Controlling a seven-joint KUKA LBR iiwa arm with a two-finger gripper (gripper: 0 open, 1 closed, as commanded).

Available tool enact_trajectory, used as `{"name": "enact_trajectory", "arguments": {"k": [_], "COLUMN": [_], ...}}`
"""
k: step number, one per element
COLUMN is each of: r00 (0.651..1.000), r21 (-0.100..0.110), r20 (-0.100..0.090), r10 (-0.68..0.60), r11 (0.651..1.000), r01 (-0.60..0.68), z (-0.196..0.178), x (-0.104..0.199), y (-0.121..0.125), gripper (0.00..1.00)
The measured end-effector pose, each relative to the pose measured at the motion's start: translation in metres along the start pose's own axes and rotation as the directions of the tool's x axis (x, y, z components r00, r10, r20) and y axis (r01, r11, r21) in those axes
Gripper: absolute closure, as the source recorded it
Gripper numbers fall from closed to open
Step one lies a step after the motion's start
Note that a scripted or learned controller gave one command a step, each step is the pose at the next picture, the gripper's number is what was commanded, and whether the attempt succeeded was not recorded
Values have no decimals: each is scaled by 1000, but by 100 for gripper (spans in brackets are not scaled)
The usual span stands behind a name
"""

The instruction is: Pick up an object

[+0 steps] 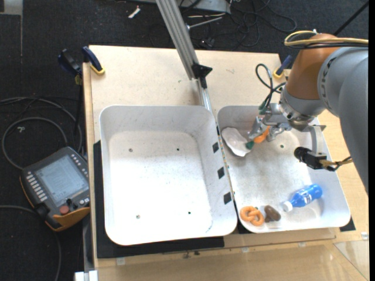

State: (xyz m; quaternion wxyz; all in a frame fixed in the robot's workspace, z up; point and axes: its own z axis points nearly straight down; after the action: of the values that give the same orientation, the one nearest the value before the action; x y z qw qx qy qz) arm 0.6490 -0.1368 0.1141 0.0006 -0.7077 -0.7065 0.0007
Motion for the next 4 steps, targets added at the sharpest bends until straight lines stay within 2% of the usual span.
{"name": "enact_trajectory", "arguments": {"k": [1, 3, 4], "r00": [1000, 1000, 1000], "r21": [-9, -9, 1], "r20": [2, 2, -1], "r10": [-3, -5, -8], "r11": [1000, 1000, 1000], "r01": [3, 5, 8], "z": [-59, -151, -137], "x": [-5, -11, 37], "y": [9, 18, 9], "gripper": [100, 100, 100]}}
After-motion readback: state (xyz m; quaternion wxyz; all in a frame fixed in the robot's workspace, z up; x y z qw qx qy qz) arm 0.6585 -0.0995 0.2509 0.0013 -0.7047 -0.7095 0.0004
